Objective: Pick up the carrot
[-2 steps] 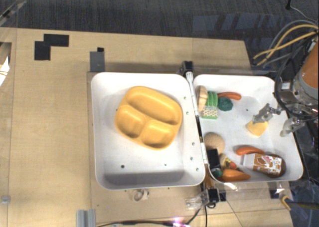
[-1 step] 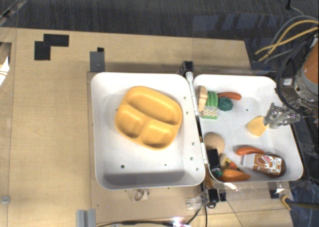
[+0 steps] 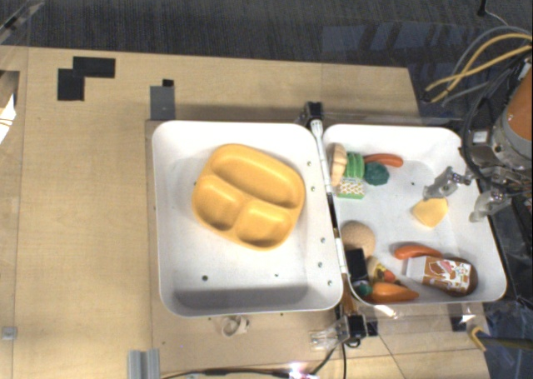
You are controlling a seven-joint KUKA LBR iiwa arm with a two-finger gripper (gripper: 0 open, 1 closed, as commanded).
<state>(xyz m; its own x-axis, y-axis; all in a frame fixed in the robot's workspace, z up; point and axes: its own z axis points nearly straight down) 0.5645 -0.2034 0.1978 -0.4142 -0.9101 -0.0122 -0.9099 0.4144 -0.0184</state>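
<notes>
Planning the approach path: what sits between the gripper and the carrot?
In the camera view, the brown bottle and an orange-red sausage-shaped piece lie between gripper and carrot; yellow wedge flanks that line.

Two white bins sit side by side on the wooden bench (image 3: pixel 75 227). The left bin (image 3: pixel 179 277) holds a large yellow divided plate (image 3: pixel 248 194), lying a little toward the bin's far side. The right bin (image 3: pixel 491 273) carries the clutter: the carrot (image 3: pixel 393 291) lies at its near left corner, just beside a brown bottle (image 3: pixel 441 274) and below a red sausage-like piece (image 3: pixel 416 251). A yellow cheese wedge (image 3: pixel 430 212) lies toward the bin's right edge. A green and white cluster (image 3: pixel 356 176) and a second red piece (image 3: pixel 384 160) sit along the far side. The gripper (image 3: pixel 466 194) hangs over the right edge, fingers spread apart, holding nothing.
</notes>
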